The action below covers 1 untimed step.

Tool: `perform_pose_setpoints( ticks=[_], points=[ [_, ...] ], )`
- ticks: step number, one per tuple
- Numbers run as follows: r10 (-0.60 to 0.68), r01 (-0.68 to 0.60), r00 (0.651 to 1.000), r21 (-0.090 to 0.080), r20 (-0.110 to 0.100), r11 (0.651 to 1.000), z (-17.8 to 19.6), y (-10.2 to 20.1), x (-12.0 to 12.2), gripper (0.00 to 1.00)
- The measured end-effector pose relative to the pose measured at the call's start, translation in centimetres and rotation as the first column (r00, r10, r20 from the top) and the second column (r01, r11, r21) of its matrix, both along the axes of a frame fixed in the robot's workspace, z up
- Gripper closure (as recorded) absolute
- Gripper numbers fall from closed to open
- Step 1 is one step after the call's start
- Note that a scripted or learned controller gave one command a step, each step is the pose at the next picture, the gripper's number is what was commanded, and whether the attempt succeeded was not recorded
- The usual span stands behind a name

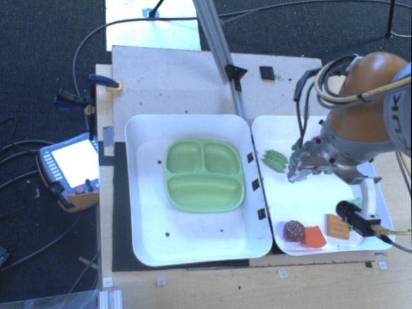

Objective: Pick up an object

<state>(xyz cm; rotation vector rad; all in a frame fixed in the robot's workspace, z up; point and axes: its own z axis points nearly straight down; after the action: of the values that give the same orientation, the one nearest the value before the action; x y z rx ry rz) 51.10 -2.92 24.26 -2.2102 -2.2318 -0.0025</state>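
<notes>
berry (294, 230), red piece (314, 237), cracker (337, 227) at right bin (322, 195) front. end effector (300, 168) beside green pod (275, 160), finger state unclear. green plate (205, 175) in left bin (145, 192).

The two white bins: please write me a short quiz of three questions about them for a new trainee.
1. True or false: the green divided plate lies in the right bin.
2. Which item lies nearest the hand? A) green pea pod B) orange wedge C) brown ball
3. Fill in: the waffle piece lies in the ____ bin.

Key:
1. False; it lies in the left bin.
2. A.
3. Right.
</notes>
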Motion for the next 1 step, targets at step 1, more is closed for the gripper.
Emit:
perform_pose_setpoints(
  ticks=[1],
  points=[
    [0.002,-0.002,1.000,0.001,0.001,1.000,0.40,5.25,-0.32,1.00]
  ],
)
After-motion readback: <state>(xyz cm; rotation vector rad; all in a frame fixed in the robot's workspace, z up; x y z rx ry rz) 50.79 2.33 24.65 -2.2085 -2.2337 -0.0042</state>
